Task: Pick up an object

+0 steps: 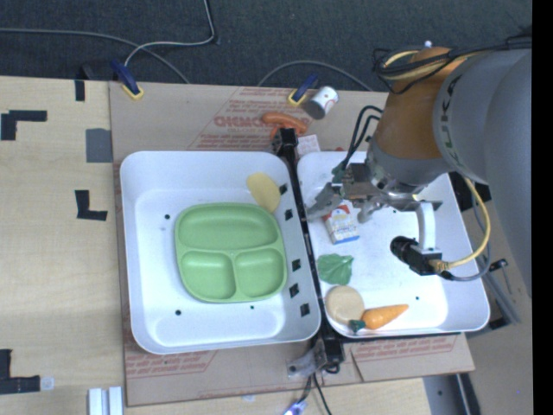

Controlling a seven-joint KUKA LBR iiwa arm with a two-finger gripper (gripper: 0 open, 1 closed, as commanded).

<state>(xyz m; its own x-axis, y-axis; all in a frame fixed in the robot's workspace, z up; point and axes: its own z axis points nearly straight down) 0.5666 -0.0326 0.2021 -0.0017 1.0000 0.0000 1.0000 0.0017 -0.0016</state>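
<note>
Carton (342,227) lies directly beneath end effector (350,204), right bin (449,309).

over in the left bin sits a green divided tray (231,252), flat on the floor, with a pale yellow lemon-like piece (263,190) near its upper right corner by the wall. in the right bin a small red and white carton (342,226) lies near the top, a green leafy piece (335,268) below it, then a round beige piece (344,303) touching an orange carrot (383,316) at the front edge.
</note>
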